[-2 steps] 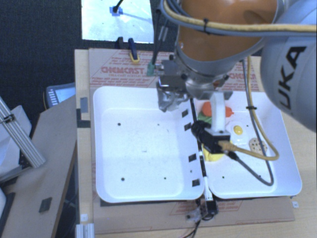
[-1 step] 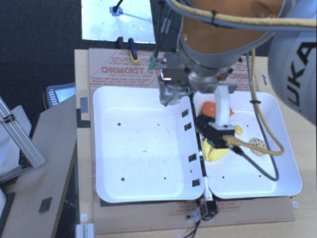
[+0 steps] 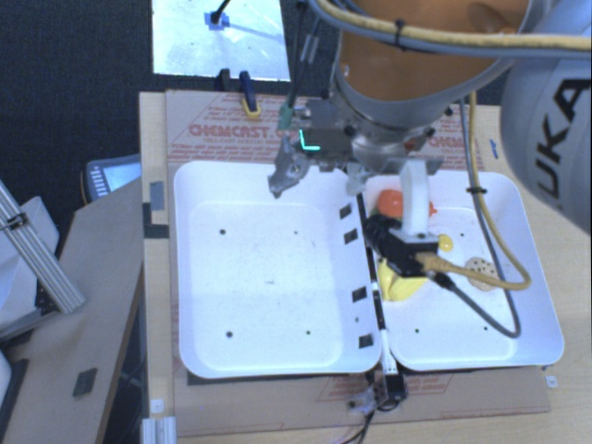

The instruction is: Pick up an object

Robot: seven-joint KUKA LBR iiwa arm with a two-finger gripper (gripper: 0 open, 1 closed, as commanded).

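Note:
My gripper [image 3: 319, 181] hangs over the back edge of the bins, near the divider between them. Its two grey fingers [image 3: 281, 179] stand apart, so it is open, and nothing sits between them. In the right bin [image 3: 518, 331] lie an orange object [image 3: 389, 201], a yellow object [image 3: 401, 287], a small yellow piece [image 3: 446, 243] and a tan perforated disc [image 3: 479, 269]. All of them lie to the right of and nearer than the fingertips. A white upright piece [image 3: 416, 206] and a black fitting [image 3: 398, 246] with a cable partly hide the orange and yellow objects.
The left bin [image 3: 199, 340] is a shallow white tray with a few dark spots on its floor. A yellow cable [image 3: 504, 266] loops over the right bin. The arm's orange band and grey body fill the upper right. Clamps stand at the bench's back edge [image 3: 248, 95].

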